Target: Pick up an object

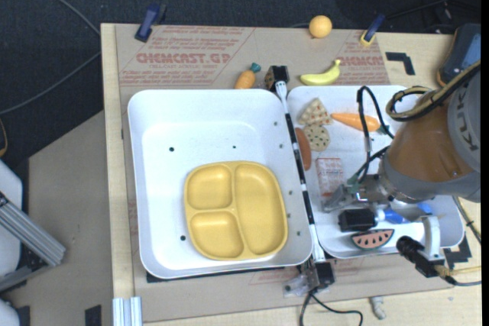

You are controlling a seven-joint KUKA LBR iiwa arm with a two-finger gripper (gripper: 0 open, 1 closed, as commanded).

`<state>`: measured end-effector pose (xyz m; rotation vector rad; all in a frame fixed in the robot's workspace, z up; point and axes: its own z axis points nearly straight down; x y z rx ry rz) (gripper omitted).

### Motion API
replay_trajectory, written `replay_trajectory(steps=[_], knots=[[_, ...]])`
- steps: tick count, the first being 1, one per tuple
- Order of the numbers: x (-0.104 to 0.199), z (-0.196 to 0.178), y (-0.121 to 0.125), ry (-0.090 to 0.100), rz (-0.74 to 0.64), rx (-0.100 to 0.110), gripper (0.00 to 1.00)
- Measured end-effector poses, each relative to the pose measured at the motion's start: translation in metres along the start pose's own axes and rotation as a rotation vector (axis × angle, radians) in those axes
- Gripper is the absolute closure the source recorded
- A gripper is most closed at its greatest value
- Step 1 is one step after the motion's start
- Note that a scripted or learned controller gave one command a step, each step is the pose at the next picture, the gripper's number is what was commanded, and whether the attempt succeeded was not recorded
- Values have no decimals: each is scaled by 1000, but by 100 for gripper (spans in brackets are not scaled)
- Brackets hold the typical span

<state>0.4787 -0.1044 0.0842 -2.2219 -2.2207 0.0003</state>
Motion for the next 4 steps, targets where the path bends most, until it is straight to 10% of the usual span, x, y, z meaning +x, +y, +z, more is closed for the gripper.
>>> replay_trajectory(steps=[1,2,3,4], knots=[[-4,0,0,0,0,0,0],[-4,-10,0,0,1,-1,100],[-4,-10,0,0,1,-1,0],[7,0,0,1,-1,2,0]])
